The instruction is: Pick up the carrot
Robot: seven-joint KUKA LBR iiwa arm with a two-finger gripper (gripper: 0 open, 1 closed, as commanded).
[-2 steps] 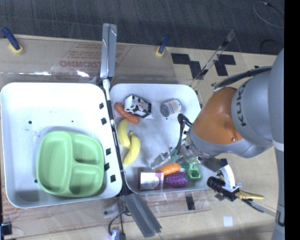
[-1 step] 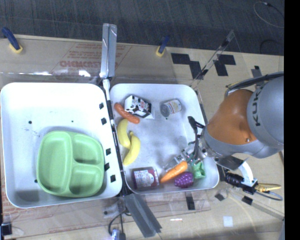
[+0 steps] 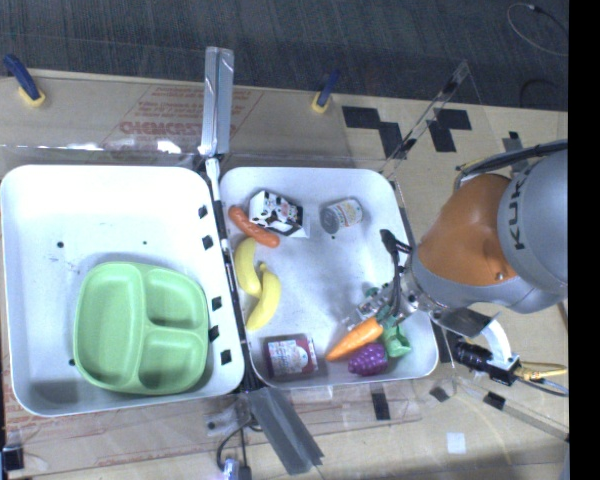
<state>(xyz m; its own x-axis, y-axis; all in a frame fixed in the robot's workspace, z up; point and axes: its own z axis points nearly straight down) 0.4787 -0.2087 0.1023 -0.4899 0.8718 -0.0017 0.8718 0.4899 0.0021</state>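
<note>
Camera view puts the carrot (image 3: 356,337) near the right bin's (image 3: 310,268) front wall beside purple grapes (image 3: 369,360), with the gripper (image 3: 385,303) at its leafy end, jaw state impossible to tell.

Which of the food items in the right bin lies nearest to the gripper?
The carrot. Its green leafy end lies right by the gripper near the bin's right wall. The purple grapes sit just below it, while the banana and the sausage lie far left.
</note>
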